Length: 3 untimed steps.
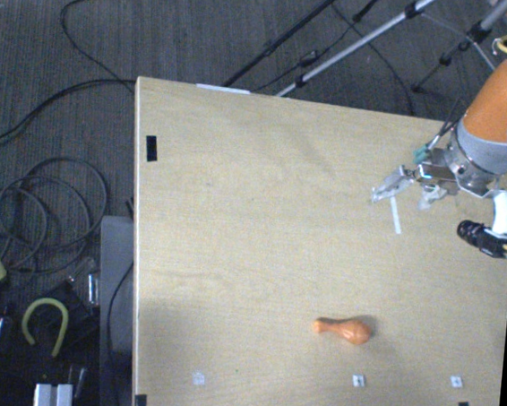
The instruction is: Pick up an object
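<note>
Pale wood-coloured board makes up the worktop [260,225], a large flat surface seen from above at a slant, with a few small black and white markers stuck along its left edge and near its lower right corner. On it, toward the near side and right of the middle, lies a small orange pear-shaped object with a narrow neck [345,330]; it rests on its side with the neck pointing left, alone on the bare board. Well apart from it, at the far right, the grey arm with its orange band [498,102] reaches in, and its metal two-finger hand [398,199] hangs over the board with the thin fingers spread apart and nothing between them. A black fitting [482,236] sits just below the wrist at the right edge. Left of the worktop, on the dark carpeted floor [61,60], lie loops of black cable [32,210], a yellow-green U-shaped piece [46,320], and light stand legs cross the far side.
</note>
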Motion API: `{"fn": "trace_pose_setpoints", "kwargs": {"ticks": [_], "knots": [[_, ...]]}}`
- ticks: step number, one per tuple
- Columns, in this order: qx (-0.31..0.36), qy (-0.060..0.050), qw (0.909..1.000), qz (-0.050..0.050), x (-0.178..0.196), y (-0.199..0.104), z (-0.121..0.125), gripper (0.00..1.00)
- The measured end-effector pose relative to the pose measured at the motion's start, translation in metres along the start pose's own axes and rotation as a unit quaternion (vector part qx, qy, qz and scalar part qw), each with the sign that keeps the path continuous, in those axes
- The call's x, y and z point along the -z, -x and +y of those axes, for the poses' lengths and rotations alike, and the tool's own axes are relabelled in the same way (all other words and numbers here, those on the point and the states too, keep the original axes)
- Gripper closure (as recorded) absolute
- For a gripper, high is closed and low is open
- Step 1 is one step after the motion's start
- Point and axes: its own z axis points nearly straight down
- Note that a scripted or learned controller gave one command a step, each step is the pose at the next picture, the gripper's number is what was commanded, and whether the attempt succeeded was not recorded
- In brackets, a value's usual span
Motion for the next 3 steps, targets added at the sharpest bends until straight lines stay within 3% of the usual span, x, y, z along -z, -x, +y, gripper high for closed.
{"fn": "trace_pose_setpoints", "kwargs": {"ticks": [1, 2, 3], "knots": [[0.173, 0.0, 0.985, -0.002, -0.076, 0.002, 0.022, 0.0], [0.268, 0.0, 0.9633, -0.002, -0.104, 0.002, 0.022, 0.0], [0.269, 0.001, 0.9632, -0.004, -0.094, 0.001, 0.023, 1.0]]}}
